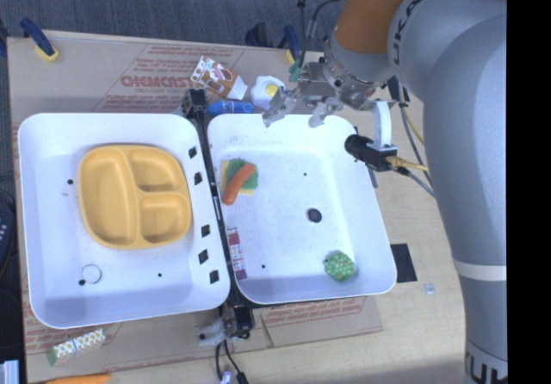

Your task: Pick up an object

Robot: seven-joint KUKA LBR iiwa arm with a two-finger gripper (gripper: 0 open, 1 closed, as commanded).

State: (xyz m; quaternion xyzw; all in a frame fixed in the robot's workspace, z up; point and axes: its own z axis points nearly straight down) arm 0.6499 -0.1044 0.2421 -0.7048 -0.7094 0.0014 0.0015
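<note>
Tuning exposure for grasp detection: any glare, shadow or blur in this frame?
Camera view: the right bin floor reads bright and near washed out, the left bin greyer; the gripper looks soft; the carrot and green ball stay distinct; the bench's bottom right corner is sunlit.

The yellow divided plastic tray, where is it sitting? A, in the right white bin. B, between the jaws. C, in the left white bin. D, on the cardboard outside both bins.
C: the yellow divided plastic tray lies flat in the left white bin, apart from the right white bin.
</note>
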